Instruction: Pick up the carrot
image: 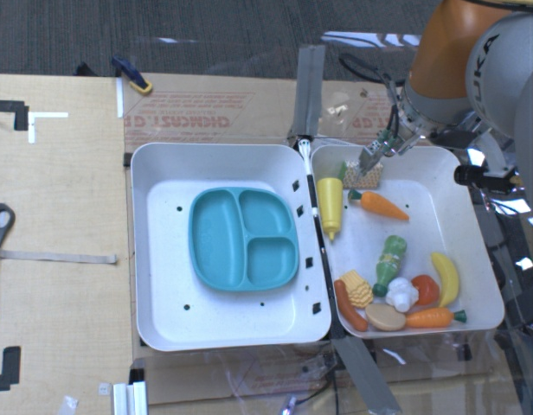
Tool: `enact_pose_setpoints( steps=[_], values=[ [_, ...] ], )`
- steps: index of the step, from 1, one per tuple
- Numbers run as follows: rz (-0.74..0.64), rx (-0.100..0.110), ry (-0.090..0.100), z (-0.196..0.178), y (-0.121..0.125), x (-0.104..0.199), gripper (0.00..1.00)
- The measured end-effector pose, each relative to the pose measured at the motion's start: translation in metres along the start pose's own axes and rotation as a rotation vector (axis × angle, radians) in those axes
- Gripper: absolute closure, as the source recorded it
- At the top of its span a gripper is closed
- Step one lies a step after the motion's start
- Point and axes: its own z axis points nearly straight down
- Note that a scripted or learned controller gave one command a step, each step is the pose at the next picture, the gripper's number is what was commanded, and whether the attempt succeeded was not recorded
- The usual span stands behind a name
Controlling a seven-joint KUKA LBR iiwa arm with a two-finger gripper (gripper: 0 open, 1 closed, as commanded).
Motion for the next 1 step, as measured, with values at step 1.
enact_pose_setpoints(
  steps=[1],
  values=[
    [-0.449, 0.000, 0.002, 0.0822, -0.0748, 0.0154, 1.00]
  ],
)
